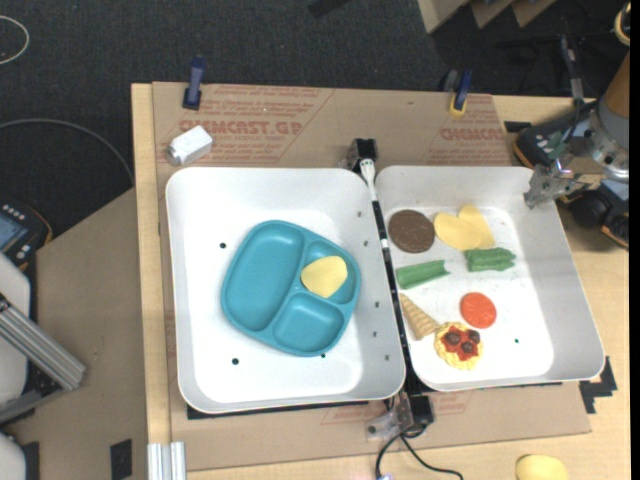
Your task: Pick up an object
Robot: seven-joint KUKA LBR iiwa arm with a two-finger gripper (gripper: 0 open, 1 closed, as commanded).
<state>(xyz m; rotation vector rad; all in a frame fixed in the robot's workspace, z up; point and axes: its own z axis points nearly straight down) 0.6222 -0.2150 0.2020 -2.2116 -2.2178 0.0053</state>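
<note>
My gripper (541,188) hovers over the far right corner of the right bin (575,298), with nothing visibly in it. In that bin lie a brown round cookie (411,231), a yellow piece (464,230), a green bean pod (421,272), a second green piece (490,259), a red tomato slice (478,309), a waffle cone (418,317) and a small pizza piece (459,345). The nearest items to the gripper are the yellow piece and the second green piece, both to its left and nearer the camera.
The left bin (200,268) bears a blue divided plate (262,278) with a pale yellow piece (324,275) in one compartment. Blue clamps (193,81) (460,92) stand on the bench's far edge. A white block (190,145) lies behind the left bin.
</note>
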